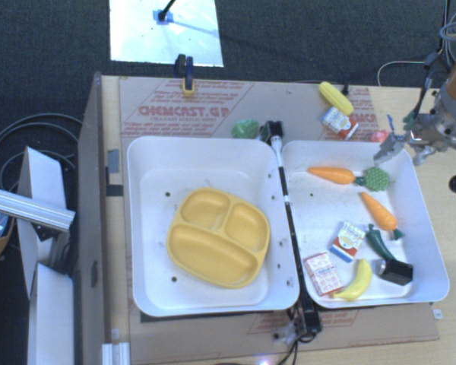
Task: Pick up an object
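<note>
1. The scene is evenly and fairly brightly lit, with soft light from above.
2. The two white bins (213, 150) look slightly washed out, near overexposure on their floors.
3. Shadows are faint and short; the yellow tray (219, 236) casts a thin dark edge along its lower rim.
4. The pale square sheet (166, 20) at top shows bluish glare.
5. Detail is soft throughout, and small labels are unreadable.
6. The hand (410, 144) at right is slightly blurred.
</note>
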Robot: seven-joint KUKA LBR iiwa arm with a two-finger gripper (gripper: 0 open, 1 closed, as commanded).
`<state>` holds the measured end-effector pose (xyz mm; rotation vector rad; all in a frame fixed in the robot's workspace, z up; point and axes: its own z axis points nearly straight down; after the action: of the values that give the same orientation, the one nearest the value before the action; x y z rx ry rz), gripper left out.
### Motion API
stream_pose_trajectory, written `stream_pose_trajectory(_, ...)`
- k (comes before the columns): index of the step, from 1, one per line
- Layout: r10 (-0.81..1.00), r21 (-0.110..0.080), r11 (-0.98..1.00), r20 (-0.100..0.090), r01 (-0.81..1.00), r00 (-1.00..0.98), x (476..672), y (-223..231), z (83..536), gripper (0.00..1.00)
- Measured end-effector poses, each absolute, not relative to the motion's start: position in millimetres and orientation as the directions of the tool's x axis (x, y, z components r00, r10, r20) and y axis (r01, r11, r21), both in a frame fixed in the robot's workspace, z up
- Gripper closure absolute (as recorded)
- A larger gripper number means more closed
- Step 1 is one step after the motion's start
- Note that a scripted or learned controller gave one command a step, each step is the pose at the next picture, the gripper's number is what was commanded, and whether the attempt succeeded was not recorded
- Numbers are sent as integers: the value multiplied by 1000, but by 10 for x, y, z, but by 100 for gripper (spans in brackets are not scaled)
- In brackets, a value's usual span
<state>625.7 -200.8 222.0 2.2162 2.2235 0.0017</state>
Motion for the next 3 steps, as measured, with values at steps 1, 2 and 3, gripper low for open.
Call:
stream_pose_trajectory(1,1000,-2,0,1,1000,0,6157,-2060,775,0)
stream_pose_trajectory(2,1000,-2,0,0,1000,0,5870,-2066,842,0)
stream_pose_trajectory(3,1000,5,2,-1,1000,-2,5896,-2067,956,100)
